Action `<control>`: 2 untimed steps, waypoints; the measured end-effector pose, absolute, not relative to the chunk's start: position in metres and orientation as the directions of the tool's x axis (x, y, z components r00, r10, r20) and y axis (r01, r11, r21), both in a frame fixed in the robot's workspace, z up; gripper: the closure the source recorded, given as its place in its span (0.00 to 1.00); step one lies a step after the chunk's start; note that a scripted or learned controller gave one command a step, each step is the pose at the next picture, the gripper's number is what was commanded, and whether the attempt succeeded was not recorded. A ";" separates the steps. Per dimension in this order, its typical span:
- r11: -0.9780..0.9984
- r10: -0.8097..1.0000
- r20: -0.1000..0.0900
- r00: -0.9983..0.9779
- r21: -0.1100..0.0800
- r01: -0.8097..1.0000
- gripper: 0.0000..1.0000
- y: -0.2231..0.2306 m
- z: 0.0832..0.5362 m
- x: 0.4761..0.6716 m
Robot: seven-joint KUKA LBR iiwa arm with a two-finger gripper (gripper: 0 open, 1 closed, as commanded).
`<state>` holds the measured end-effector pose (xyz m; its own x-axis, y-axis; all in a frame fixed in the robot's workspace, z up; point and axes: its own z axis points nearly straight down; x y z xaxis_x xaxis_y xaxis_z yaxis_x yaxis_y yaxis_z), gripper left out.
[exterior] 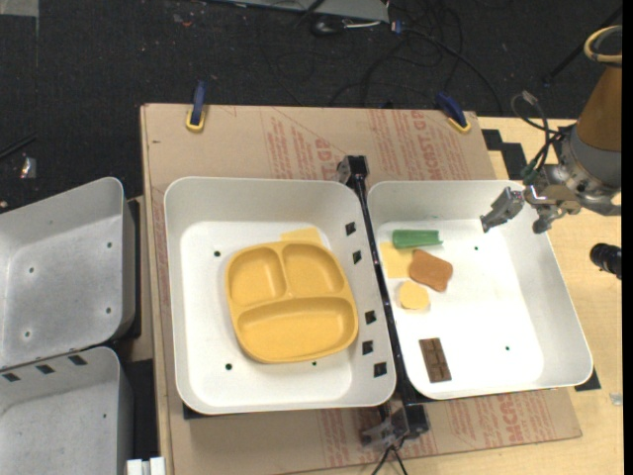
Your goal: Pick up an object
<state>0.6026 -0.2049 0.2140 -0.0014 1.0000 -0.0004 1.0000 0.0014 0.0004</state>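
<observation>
In the right bin (pixel 514 364) lie a green block (pixel 415 237), a brown toast-shaped piece (pixel 431 268), a pale yellow square (pixel 395 262) partly under the brown piece, a small yellow disc (pixel 413 297) and a dark brown bar (pixel 433 359). My gripper (pixel 517 218) hangs over the far right part of this bin. It is open, with nothing between its fingers. It stands well to the right of the green block, apart from every object.
The left bin (pixel 198 364) holds a yellow divided plate (pixel 292 300) with a pale yellow flat piece (pixel 302 236) peeking out behind it. Black clips run along the wall between the bins. Grey metal panels (pixel 59 265) lie to the left of the bench.
</observation>
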 end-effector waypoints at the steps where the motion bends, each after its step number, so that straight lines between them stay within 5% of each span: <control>1: -0.001 1.000 0.001 0.001 -0.005 1.000 0.00 -0.210 0.151 0.602; 2: -0.001 1.000 0.001 0.001 -0.005 1.000 0.00 -0.209 0.097 0.601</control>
<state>0.6006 -0.2086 0.0973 0.0010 1.0000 0.0011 1.0000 -0.0010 -0.0048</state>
